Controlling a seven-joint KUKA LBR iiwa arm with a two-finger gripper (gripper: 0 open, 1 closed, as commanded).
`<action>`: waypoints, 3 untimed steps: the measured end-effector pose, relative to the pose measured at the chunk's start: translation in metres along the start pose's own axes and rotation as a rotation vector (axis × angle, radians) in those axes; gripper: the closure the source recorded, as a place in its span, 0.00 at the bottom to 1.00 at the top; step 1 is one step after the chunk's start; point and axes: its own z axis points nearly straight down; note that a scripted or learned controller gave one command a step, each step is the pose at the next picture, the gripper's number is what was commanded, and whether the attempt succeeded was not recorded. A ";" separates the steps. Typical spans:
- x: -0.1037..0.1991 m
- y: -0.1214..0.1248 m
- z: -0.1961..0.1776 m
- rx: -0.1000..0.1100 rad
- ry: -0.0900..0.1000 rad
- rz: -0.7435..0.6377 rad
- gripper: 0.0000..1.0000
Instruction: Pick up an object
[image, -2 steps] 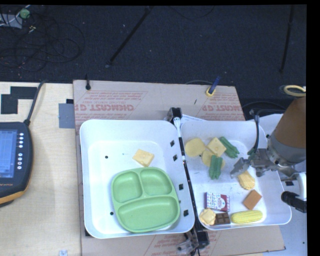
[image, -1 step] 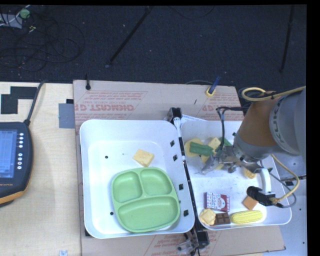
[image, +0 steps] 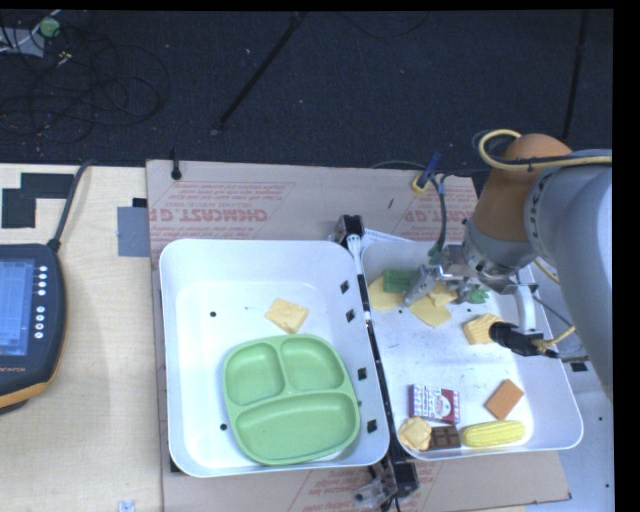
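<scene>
Nearest to me, along the front edge of the right bin (image: 570, 425), I see a corn cob (image: 493, 433) lying on its side, with a small dark brown block (image: 444, 437) and a pale yellow lump (image: 415, 433) just beside it to the left. Right behind those sits a small maroon and white box (image: 433, 403), and off to the right an orange block (image: 504, 399). In the left bin (image: 190, 300) a green divided plate (image: 291, 398) fills the front half, with a yellow wedge (image: 287, 316) lying apart from it toward the back.

Further back in the right bin things get crowded. A yellow piece (image: 482, 328) lies near the right wall, touching a black part of the arm's fittings. A flat yellow slice (image: 432, 310) lies just below the gripper (image: 446, 281), another yellow piece (image: 384, 295) sits close to the divider between the bins, and a green item (image: 398, 281) rests behind it.

The gripper hangs low over the back of the right bin, right among the yellow slice and the green item. I cannot tell whether it grips anything or how it is set; the metal parts blur together from here. The grey arm (image: 560, 230) with its orange band comes in from the right.
</scene>
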 end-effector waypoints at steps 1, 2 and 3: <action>0.062 -0.003 0.001 0.008 0.002 -0.001 0.00; 0.083 0.001 -0.105 -0.006 0.001 -0.001 0.00; 0.057 -0.004 -0.030 0.012 0.001 0.004 0.00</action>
